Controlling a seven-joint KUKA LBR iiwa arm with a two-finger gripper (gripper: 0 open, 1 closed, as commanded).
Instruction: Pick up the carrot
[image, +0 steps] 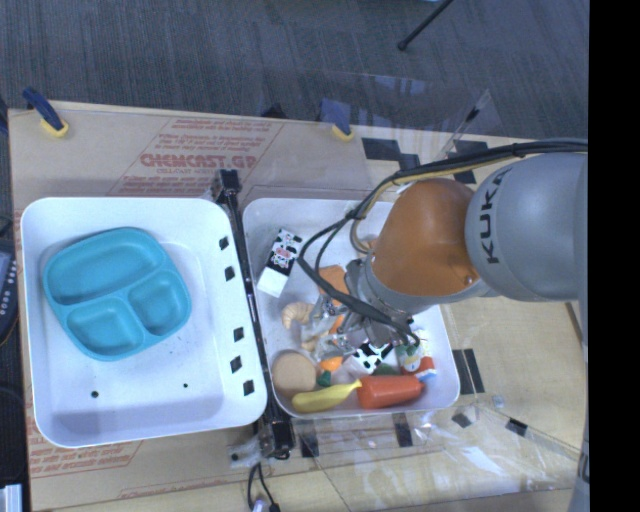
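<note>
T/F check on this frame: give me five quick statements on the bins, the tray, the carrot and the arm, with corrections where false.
1. The blue tray lies in the left bin. True.
2. The carrot lies on the blue tray. False: it lies in the right bin, near the front edge.
3. A banana lies right beside the carrot. True.
4. The arm is over the left bin. False: it reaches over the right bin, wrist down among the toys.
5. The black-and-white carton lies in the left bin. False: it lies in the right bin, near its left wall.
</note>
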